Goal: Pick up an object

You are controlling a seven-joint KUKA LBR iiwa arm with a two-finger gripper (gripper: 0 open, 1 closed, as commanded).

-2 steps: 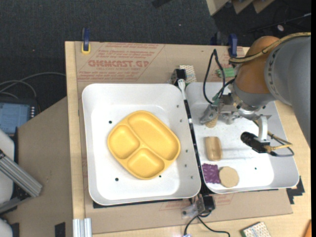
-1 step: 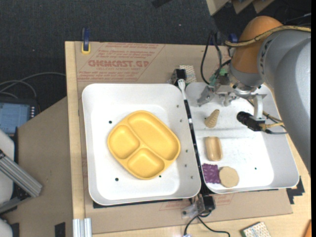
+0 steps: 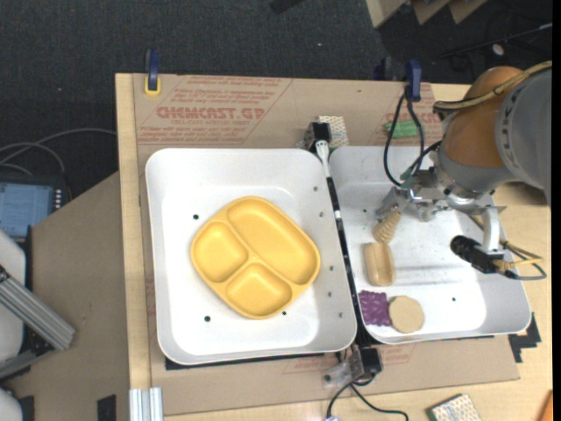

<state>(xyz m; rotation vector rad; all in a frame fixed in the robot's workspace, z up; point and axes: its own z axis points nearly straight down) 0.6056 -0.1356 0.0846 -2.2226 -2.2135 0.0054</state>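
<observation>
In the right bin [image 3: 491,310], a tan ridged piece [image 3: 386,228] lies just above a tan oblong block [image 3: 379,263]. Lower down, a purple textured piece [image 3: 373,307] sits beside a round tan disc [image 3: 406,314]. My gripper [image 3: 399,204] hangs low over the upper middle of this bin, its tip right next to the top end of the ridged piece. Nothing is visibly held. The left bin [image 3: 171,191] holds a yellow three-compartment plate [image 3: 254,257].
The arm's grey and orange body [image 3: 491,130] covers the right bin's upper right corner. A raised rim [image 3: 337,235] divides the two bins. The bins rest on a cardboard sheet [image 3: 219,103] with blue clamps at its back edge.
</observation>
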